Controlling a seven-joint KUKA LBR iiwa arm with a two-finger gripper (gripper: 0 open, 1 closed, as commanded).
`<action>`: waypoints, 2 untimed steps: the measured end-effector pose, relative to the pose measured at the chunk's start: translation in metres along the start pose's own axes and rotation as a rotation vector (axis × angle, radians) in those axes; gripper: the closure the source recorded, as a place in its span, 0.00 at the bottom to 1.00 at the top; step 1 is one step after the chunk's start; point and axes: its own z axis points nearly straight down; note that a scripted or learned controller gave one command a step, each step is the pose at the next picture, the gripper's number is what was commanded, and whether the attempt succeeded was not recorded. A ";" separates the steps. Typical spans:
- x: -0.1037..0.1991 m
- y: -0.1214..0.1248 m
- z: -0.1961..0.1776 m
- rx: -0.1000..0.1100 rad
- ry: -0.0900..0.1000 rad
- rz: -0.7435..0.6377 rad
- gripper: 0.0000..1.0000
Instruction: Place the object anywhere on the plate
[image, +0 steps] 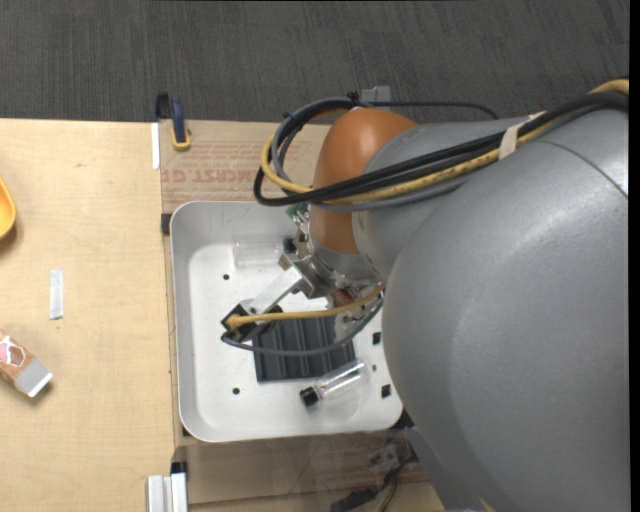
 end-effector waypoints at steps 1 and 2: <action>-0.001 -0.062 -0.088 -0.002 0.003 0.374 0.00; -0.001 -0.060 -0.097 -0.006 0.002 0.380 1.00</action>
